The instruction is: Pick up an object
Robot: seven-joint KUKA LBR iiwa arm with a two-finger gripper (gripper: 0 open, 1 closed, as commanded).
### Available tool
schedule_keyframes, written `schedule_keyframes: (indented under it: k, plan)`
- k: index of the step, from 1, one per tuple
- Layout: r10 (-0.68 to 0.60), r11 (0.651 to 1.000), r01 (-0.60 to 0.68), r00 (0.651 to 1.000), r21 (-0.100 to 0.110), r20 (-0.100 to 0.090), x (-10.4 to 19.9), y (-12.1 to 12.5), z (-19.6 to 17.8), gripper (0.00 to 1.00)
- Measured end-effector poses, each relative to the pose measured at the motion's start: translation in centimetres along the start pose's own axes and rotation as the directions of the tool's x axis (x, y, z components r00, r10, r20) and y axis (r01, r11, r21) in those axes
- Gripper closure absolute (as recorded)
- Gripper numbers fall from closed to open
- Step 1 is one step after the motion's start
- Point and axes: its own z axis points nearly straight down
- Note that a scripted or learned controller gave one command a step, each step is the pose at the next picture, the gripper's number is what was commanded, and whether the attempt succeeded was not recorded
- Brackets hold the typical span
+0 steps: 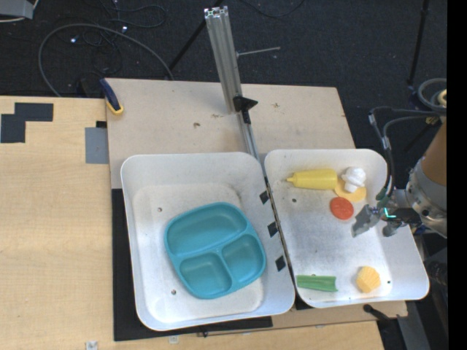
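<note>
Camera view: gripper [379, 222] fingers spread, holding nothing, over right bin [321, 254]; round red piece [341, 208], glossy yellow bottle [314, 179], flat green strip [317, 284].

A pale wooden table [51, 232] fills the left, with grey and black patches on its top. Behind lies dark carpet [328, 28] strewn with black cables [80, 39] (loosely looped). A slanted aluminium post [226, 57] rises at centre.

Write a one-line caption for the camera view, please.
Gripper hovers over right bin near red toy; teal tray sits left.
</note>
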Motion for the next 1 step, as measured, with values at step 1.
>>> schedule_keyframes:
  k: [1]
  plan:
    - [0.000, 1.000, 0.000, 1.000, -0.001, 0.000, 0.00, 0.03, -0.04, 0.00]
